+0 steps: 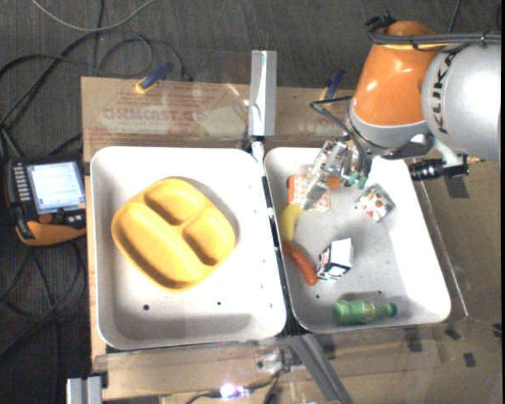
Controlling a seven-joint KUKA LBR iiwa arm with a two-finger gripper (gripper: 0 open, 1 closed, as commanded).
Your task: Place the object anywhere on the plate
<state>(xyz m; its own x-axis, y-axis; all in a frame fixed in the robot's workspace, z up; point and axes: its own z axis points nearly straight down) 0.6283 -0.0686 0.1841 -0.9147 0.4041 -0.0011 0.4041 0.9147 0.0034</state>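
my pincer (pixel 335 168), finger state not discernible, hangs low over the orange-and-white packet (pixel 307 190) directly beneath it for a pick, because the yellow plate (pixel 174 231) waits well to its left in the other bin.

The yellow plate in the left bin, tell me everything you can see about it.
The yellow plate looks like glossy moulded plastic, rounded-square, with three compartments: one long one at the upper left and two smaller ones at the lower right. It lies flat and turned at an angle, near the middle of the left bin, touching only the bin floor. Nothing lies in it.
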